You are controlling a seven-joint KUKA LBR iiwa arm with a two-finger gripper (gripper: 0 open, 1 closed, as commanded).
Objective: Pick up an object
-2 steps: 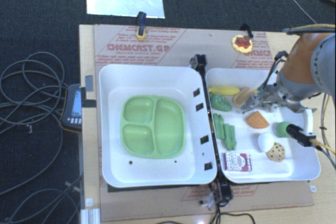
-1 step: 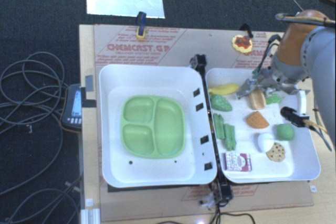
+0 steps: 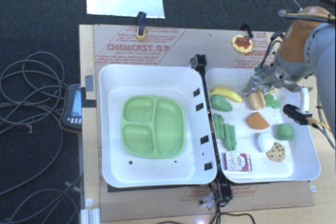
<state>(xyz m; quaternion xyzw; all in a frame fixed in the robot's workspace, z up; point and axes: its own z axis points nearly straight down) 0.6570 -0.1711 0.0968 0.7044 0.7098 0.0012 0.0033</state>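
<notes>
The right bin (image 3: 307,165) holds several toy foods. Among them are a yellow banana (image 3: 227,93), a leafy green piece (image 3: 221,104), green bean pods (image 3: 226,131), an orange wedge (image 3: 257,121), a green ball (image 3: 285,131), a white egg (image 3: 265,141), a cookie (image 3: 275,152) and a red-and-white carton (image 3: 237,161). My gripper (image 3: 256,85) is low over the bin's back part, right above a tan chunk (image 3: 255,100). A small green sprig (image 3: 271,101) lies just right of that chunk. Whether the chunk is touched or gripped is hidden by the wrist.
The left bin (image 3: 115,165) carries a light green divided plate (image 3: 153,126). A small toy pizza (image 3: 242,43) lies on the bench behind the right bin. A yellow-and-blue clamp (image 3: 140,26) sits at the bench's back edge, and cables lie on the floor to the left.
</notes>
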